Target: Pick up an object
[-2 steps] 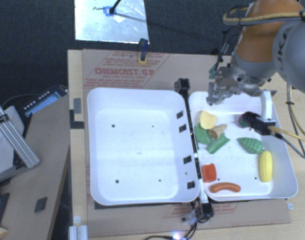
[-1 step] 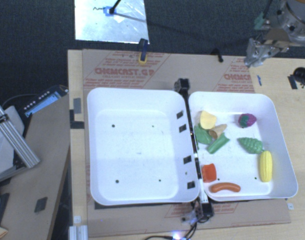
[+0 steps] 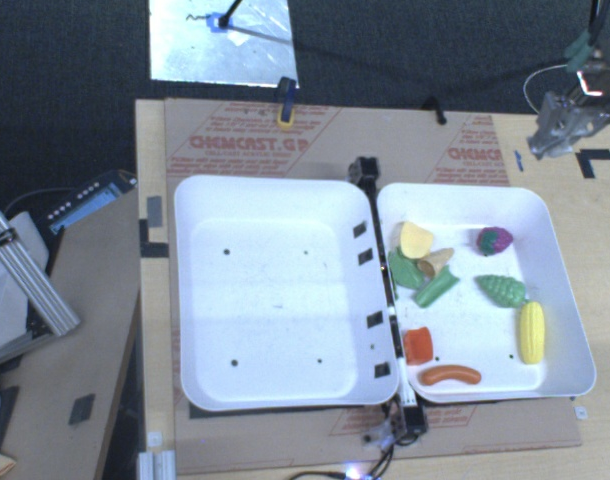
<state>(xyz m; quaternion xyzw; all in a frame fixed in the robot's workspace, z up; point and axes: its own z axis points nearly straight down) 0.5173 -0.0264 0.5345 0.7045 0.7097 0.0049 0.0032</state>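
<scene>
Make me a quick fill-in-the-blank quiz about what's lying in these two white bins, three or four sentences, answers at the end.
1. All the toy foods lie in the ____ bin as the camera sees it.
2. The corn cob near that bin's right wall is coloured ____.
3. The red sausage lies near the bin's ____ edge, the one closest to the camera.
4. The purple item lies ____ of the yellow wedge in the view.

Answers: right; yellow; front; right
</scene>
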